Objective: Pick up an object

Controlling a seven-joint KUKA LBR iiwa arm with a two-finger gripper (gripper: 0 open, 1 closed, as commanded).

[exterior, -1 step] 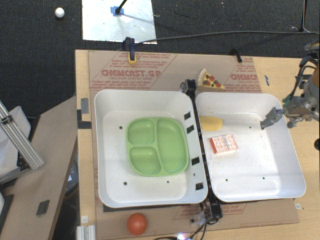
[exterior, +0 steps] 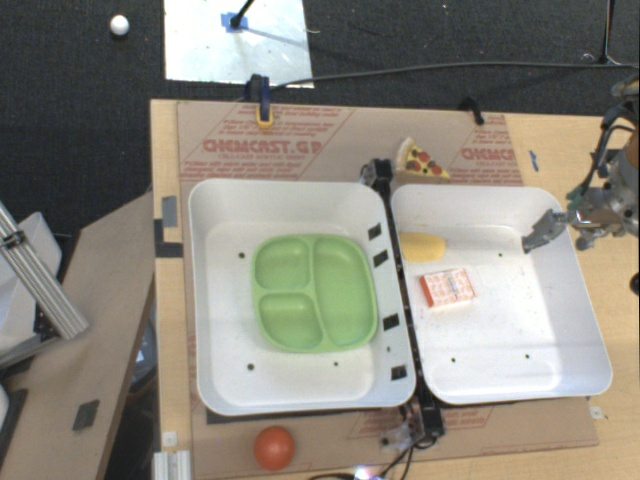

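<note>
Pincer sits at the right bin's far right rim, low over the wall, reaching in from the right. Whether it is released or clenched cannot be told from this angle; nothing shows between its tips.

Candidate objects, both inside the right bin and well apart from the pincer, off to its left:
- Red-and-white packet: flat, roughly rectangular, lying slightly askew on the bin floor, left of centre and nearer than the pincer. Red border, pale patterned face.
- Yellow piece: rounded, elongated, smooth, lying just beyond the packet near the bin's left wall, at about the same depth as the pincer.

The two objects are near each other but not touching.

Left bin carries a light green divided tray with three compartments, lying flat near its middle.

Outside the bins on the worktop: a pizza-slice toy just beyond the far edge where the bins meet, and an orange ball at the near edge, in front of the left bin.
</note>
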